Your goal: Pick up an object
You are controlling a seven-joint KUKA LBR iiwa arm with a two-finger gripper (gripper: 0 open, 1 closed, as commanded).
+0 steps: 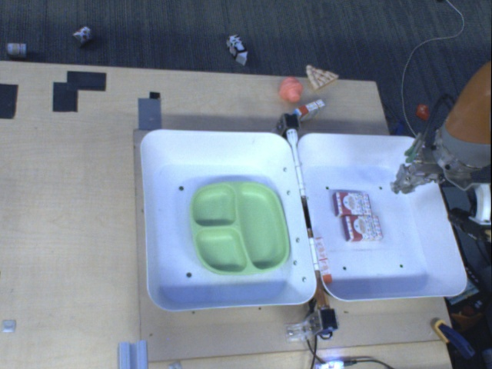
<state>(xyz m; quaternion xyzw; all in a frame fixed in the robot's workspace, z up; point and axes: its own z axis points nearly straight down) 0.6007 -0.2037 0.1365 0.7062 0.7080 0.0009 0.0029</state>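
Note:
A small red and white box lies flat in the right bin, near its middle left. A green divided plate sits in the left bin. My gripper hangs over the right bin's far right part, to the right of the box and a little beyond it, apart from it. Nothing shows between its fingers.
Beyond the bins lie an orange ball, a pizza-slice toy and a small marker-like piece. Cables and a clip sit at the bench's front edge. Small bits lie on the dark floor at the back.

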